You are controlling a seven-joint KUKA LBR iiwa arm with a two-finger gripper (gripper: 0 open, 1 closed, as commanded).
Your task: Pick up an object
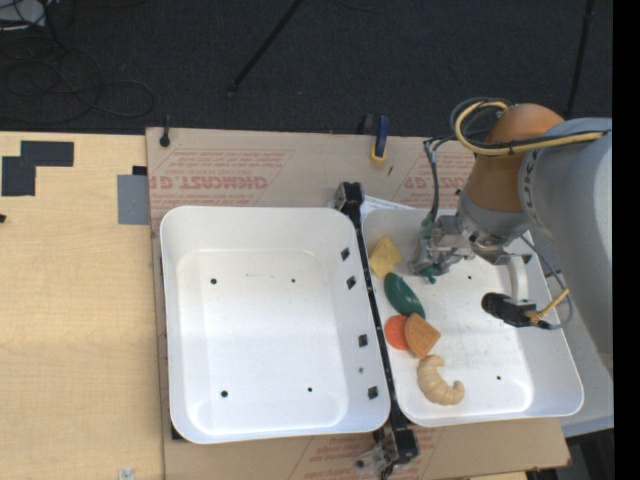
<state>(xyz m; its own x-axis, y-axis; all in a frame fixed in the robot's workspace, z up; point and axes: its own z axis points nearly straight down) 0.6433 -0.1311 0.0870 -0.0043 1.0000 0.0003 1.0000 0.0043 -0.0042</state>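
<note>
Now | end effector low in right bin | beside yellow piece | opening perhaps narrow, cannot tell

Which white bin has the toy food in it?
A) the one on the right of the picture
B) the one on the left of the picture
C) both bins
A: the curved tan croissant-shaped toy, the dark green oval piece and the pale yellow chunk all lie in the shallow white bin on the picture's right.

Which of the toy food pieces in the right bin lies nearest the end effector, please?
The pale yellow piece at the top of the cluster, just left of the end effector; the green piece, orange pieces and croissant lie progressively lower.
</note>
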